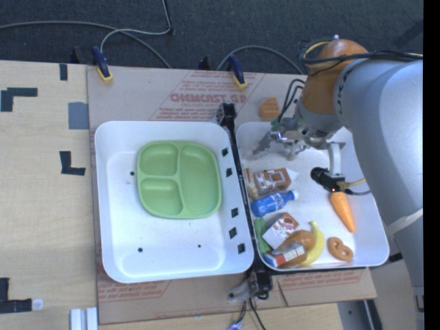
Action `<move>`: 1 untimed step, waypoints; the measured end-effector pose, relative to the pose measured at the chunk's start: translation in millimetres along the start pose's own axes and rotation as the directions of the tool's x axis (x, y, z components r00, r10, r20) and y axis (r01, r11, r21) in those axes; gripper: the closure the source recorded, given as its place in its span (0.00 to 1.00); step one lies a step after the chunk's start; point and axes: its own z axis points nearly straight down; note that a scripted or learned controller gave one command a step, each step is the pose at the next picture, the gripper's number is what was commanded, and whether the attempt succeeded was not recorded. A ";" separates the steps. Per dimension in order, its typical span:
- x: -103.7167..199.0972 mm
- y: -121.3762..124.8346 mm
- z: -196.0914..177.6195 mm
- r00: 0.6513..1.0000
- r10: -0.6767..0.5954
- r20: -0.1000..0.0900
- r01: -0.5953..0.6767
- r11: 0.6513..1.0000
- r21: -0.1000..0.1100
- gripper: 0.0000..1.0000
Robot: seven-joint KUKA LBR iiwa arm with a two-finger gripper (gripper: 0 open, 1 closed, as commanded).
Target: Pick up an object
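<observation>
My gripper (278,147) hangs over the far part of the right bin (375,234), its fingers spread open with nothing between them. Just in front of it lies a brown snack packet (270,179), and a blue bottle (273,203) lies beyond that toward the near side. Further toward the front are a white and red carton (280,229), a banana (317,243), a pretzel (340,248) and a carrot (343,212). The arm covers the bin's far right corner.
The left bin (113,205) holds a green divided plate (179,179). A small orange item (269,106) lies on the cardboard behind the right bin. Black clips line the wall between the bins (234,177).
</observation>
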 end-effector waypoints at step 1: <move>36.3 -45.5 -99.8 1.000 -0.001 -0.001 0.001 1.000 0.001 0.00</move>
